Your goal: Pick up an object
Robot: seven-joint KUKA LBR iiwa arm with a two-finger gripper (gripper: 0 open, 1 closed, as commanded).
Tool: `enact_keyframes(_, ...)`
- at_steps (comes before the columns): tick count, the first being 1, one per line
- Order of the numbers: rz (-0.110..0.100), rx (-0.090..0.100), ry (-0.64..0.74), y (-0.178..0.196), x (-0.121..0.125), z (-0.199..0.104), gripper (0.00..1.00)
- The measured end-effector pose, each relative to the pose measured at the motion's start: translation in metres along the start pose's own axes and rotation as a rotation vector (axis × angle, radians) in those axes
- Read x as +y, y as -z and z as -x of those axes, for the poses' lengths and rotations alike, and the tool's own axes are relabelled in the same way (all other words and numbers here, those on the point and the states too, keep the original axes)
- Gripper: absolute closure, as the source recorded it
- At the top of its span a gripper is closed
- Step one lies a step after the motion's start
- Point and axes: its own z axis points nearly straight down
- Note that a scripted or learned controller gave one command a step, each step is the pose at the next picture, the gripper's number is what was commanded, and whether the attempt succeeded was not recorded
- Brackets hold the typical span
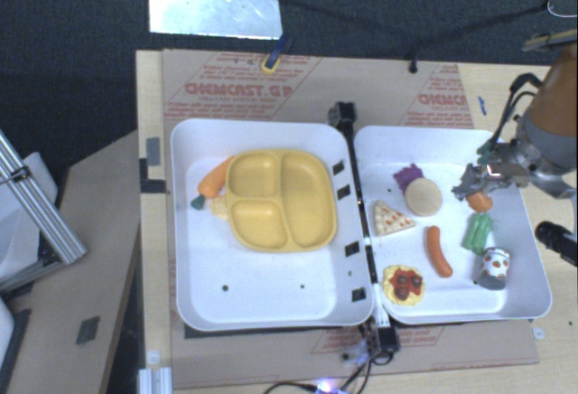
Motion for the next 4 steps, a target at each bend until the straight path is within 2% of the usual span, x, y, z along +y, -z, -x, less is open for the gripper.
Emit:
enact_keyframes(1, -0.002, 0.003, 0.005, -0.007, 0.006, -0.058, 1.0)
enact_keyframes(2, 0.0, 0.003, 0.006, 0.006, 0.002, -0.111, 1.0)
enact_keyframes(4, -0.003, 0.002, 0.004, -0.003, -0.008, -0.202, 1.0)
